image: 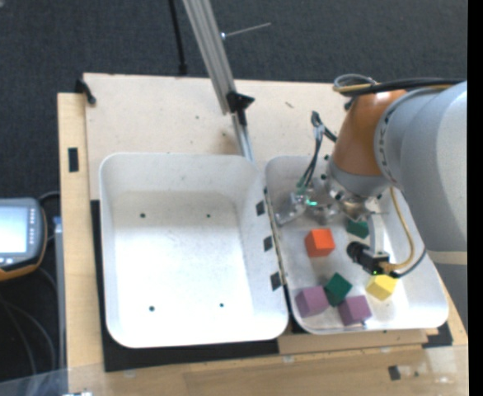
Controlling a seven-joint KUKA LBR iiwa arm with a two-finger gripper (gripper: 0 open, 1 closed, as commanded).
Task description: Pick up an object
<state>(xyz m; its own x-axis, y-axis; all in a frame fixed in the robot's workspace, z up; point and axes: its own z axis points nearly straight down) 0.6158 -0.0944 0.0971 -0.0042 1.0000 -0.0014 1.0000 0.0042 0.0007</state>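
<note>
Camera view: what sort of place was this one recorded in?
Most likely a robotics lab's bin-picking bench. A grey and orange arm reaches over two white bins on a plywood bench, small coloured blocks lie in the right bin, and an aluminium mast rises behind.

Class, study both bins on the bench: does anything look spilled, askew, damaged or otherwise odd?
Nothing stands out. The blocks, an orange one, a green one, a yellow one and two purple ones, lie loose inside the right bin, none over its rim. The gripper hangs above that bin's far end.
</note>
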